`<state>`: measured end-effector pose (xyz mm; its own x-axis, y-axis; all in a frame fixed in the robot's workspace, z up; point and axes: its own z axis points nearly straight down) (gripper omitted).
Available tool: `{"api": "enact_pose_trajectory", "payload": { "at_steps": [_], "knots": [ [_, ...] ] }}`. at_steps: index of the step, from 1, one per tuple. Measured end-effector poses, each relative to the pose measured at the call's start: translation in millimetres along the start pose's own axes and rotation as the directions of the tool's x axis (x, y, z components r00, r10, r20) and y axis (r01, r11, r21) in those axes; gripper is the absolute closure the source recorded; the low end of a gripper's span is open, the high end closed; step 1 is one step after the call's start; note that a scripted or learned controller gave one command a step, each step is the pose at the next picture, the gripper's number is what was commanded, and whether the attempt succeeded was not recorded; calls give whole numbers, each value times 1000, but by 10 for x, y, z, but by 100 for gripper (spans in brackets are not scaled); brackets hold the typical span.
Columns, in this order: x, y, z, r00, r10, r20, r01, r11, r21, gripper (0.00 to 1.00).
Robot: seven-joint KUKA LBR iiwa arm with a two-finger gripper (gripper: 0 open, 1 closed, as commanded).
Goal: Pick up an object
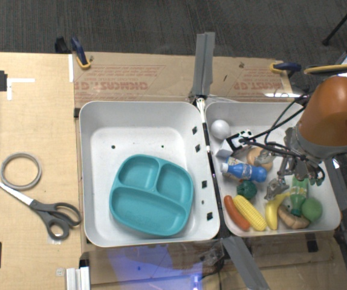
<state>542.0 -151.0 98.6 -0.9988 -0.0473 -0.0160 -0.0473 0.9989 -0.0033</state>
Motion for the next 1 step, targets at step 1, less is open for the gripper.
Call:
{"api": "enact_pose_trajectory", "payload": {
  "at_steps": [1],
  "knots": [
    [317, 245, 35, 985, 170, -6, -170, 985, 2, 0]
  ]
}}
